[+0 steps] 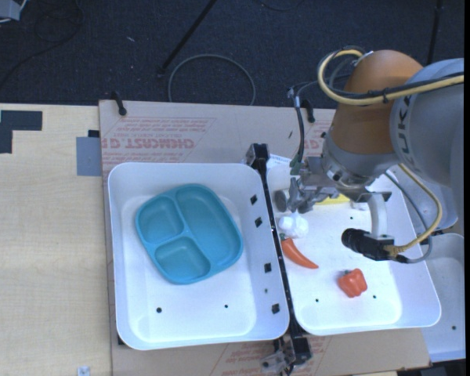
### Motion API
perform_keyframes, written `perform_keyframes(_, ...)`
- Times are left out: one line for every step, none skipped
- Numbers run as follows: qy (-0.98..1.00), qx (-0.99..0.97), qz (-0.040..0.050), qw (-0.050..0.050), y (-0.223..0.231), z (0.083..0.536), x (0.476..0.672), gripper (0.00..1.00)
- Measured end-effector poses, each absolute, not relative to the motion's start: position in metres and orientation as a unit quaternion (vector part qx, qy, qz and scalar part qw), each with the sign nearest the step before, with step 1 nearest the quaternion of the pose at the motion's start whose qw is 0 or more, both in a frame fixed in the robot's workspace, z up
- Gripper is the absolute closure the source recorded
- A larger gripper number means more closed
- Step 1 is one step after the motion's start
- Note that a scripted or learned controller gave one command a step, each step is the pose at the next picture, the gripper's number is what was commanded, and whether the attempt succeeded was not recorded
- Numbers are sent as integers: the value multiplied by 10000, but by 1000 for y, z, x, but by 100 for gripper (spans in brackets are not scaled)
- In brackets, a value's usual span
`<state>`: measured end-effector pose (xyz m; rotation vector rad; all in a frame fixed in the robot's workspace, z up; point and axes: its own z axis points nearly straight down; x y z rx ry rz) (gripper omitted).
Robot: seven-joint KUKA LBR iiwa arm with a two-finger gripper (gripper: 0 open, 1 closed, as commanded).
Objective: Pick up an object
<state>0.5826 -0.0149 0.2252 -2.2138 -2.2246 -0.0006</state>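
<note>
Jaws first: from where I stand I cannot tell if they are spread or pressed together, because the gripper (296,207) is dark and bunched up at its tip. It hangs low over the back left part of the right bin (392,308), close to the wall between the 2 bins. I see nothing held in it.

Just below its tip lies a small white lump (291,225). That looks like the thing to pick. Beside the lump, a bit nearer the front, lies a long orange piece (299,254), like a little pepper. A short red piece (352,282) sits well apart, nearer the front of the bin. A bit of yellow (338,199) peeks out from under the arm. The left bin (188,323) holds a blue plate (189,232) with 3 parts.

To do this step well, I think the gripper should line up right over the middle of the white lump and go straight down with 1 jaw on each side. The lump is near the bin wall, so the jaw on that side needs room. It should also stay off the orange piece, or it may push it away or grab 2 things. Then it should squeeze gently and lift slowly.
</note>
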Motion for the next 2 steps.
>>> perform_keyframes(-7087, -7055, -1, 10, 40, 232, 594, 100)
perform_keyframes(-7085, -7057, 6, 13, 85, 236, 593, 100)
